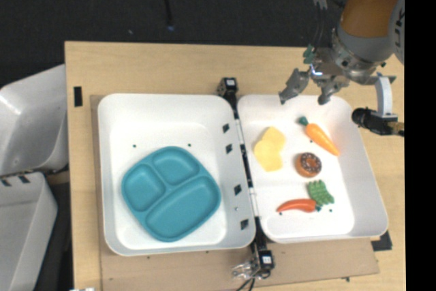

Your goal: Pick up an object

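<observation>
**Gripper above the right bin's far edge, nothing held: risks before the descent**

Dark floor surrounds a pale wooden bench (pixel 170 68), with white boxy equipment (pixel 27 140) butting up at the left. Two shallow white bins sit side by side on the bench, joined along a seam fitted with small black clips.

Left bin (pixel 112 119): holds one teal divided plate (pixel 170 193), three compartments, lying flat toward the near side.

Right bin (pixel 361 215): holds the candidate objects, all toy food. Largest to smallest: yellow cheese-like piece (pixel 270 148) near the seam; carrot (pixel 319 135) toward the far right; red chili pepper (pixel 297 206) near the front; green leafy piece (pixel 320 193) touching the pepper's right end; round brown doughnut-like disc (pixel 309 164) between carrot and greens.

Arm (pixel 368 10) enters from the right, orange band visible. Gripper (pixel 306 90) hangs over the far edge of the right bin, fingers spread wide, nothing between them. Carrot is the nearest object, just in front of the right finger.

Risks, judged from this layout:
- Straight descent from here would likely meet the bin's far rim or bare floor, not an object.
- Carrot lies at a slant; fingers closing along its length may squeeze it out sideways.
- Pepper and greens touch, so a grasp there could drag both or catch neither.
- Disc is low and flat; fingers may slide over it.
- Cheese piece looks broad, possibly near the limit of the opening.
</observation>
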### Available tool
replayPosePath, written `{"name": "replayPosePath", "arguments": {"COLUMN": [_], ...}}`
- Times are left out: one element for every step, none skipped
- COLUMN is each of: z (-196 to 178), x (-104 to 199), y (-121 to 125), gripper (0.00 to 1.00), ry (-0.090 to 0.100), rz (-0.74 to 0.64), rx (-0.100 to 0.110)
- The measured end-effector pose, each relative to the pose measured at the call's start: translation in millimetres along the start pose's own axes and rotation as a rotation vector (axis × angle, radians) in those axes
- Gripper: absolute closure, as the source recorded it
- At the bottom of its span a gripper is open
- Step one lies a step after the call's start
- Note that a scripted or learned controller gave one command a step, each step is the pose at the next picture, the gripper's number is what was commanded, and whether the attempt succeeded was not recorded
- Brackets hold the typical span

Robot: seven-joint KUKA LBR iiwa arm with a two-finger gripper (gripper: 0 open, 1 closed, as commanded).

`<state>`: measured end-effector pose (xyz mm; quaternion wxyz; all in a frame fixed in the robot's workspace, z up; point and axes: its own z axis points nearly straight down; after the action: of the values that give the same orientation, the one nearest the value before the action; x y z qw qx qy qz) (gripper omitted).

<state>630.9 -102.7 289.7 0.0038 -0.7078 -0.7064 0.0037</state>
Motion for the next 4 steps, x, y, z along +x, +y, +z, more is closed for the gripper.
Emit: {"name": "replayPosePath", "arguments": {"z": [-7,53,114,156], "x": [0,-1,4,3], "y": [2,10,12,12], "gripper": [0.0,0.0,0.0,0.0], "ry": [0.0,-0.002,-0.002,-0.002], "rz": [-0.002,-0.001,0.0,0.002], "rx": [-0.012,-0.007,-0.007,-0.008]}}
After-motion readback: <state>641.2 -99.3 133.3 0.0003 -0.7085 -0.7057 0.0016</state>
